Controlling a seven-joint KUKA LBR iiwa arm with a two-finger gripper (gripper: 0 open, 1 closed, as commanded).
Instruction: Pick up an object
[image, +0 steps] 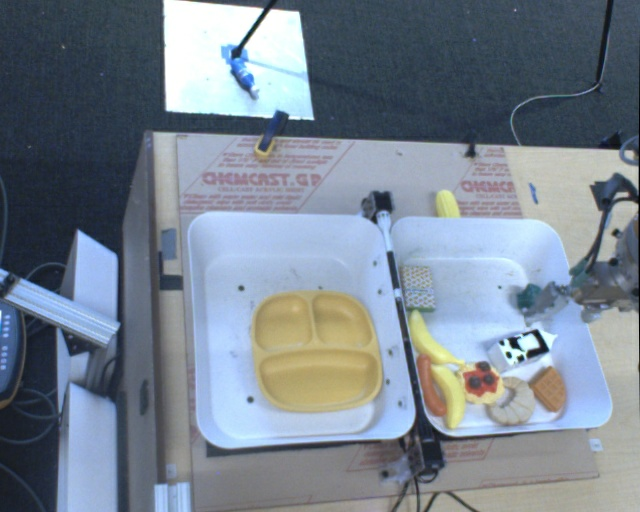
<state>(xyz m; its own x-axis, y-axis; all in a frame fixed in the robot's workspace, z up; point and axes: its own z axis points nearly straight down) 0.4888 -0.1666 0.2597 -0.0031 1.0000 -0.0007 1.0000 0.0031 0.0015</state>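
Red "CHEMCAST GP" lettering marks the bench sheet (262, 178) behind both bins (215, 300).

Arm reaching in from the right

The gripper (530, 297) is hovering low over the right bin (470, 243), wrist extending rightward.

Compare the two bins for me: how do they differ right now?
The left bin holds a single thing, a yellow divided plate lying flat near its middle. The right bin holds many small toy foods, crowded toward its near left corner, with the tool over it. Both are shallow, white and similar in size.
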